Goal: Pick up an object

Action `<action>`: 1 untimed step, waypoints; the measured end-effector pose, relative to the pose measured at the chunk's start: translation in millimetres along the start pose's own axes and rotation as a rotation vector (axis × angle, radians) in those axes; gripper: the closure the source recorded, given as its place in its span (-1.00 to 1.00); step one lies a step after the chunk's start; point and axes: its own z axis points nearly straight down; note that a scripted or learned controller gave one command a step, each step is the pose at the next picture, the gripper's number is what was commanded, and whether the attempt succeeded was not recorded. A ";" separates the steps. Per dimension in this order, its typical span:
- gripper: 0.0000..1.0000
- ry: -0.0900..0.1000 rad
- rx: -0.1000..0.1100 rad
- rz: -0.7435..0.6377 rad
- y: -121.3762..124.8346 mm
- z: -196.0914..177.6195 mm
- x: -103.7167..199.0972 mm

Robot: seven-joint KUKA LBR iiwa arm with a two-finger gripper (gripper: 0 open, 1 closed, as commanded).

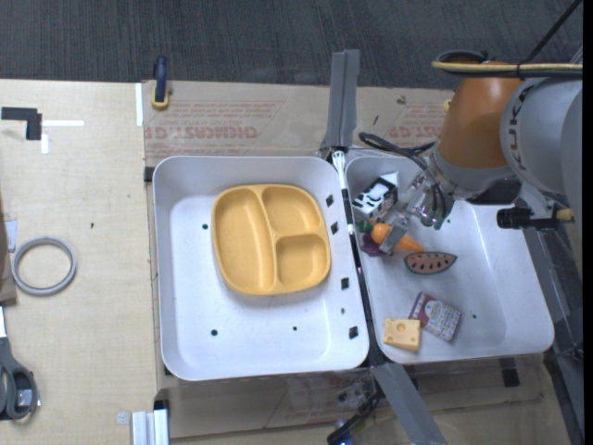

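My gripper [397,222] hangs low over the left part of the right bin [519,286], on the grey arm with its orange band [474,119]. Its tip is right at an orange carrot-like toy [400,243] with a red-brown end at the bin's left wall; whether it touches the toy is unclear. A black-and-white item [374,196] lies just behind the tip. To the right of the carrot lies a watermelon slice toy [431,262]. Nearer the front are a yellow cheese wedge [401,334] and a small red-and-grey packet [437,317].
The left bin [185,323] holds a yellow divided plate [271,239]. A grey post [341,100] rises at the divider between the bins. On the bench at left lie a grey tape ring [41,265] and scissors [17,389].
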 end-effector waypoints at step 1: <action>1.00 -0.003 0.000 -0.003 0.6 -9.5 -0.7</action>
